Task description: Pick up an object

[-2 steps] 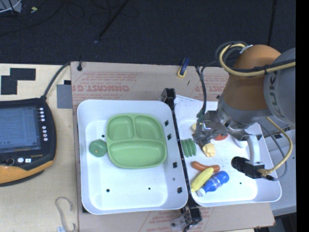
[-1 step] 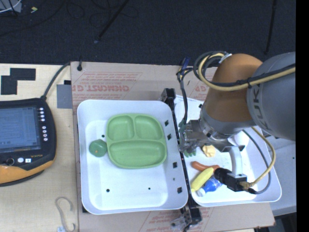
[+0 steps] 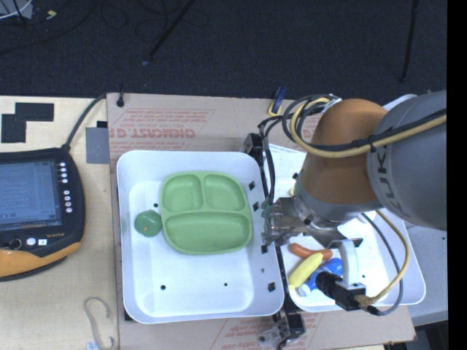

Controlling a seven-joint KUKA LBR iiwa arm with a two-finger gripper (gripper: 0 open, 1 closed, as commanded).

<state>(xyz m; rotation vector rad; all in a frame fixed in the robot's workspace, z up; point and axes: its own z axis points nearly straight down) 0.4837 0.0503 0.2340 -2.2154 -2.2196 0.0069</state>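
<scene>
Even overhead light, moderately bright. White bins point(image 3: 139, 283) near overexposed, soft shadows along inner walls. Dark floor point(image 3: 219, 35) at top underexposed, detail lost. Mild glare on orange band point(image 3: 343, 144). Image soft, slightly grainy, low resolution.

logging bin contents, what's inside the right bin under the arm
In the right bin, an orange piece, a yellow banana-like piece and a blue piece show below the arm. The arm covers most of the bin, so anything beneath is hidden.
</scene>
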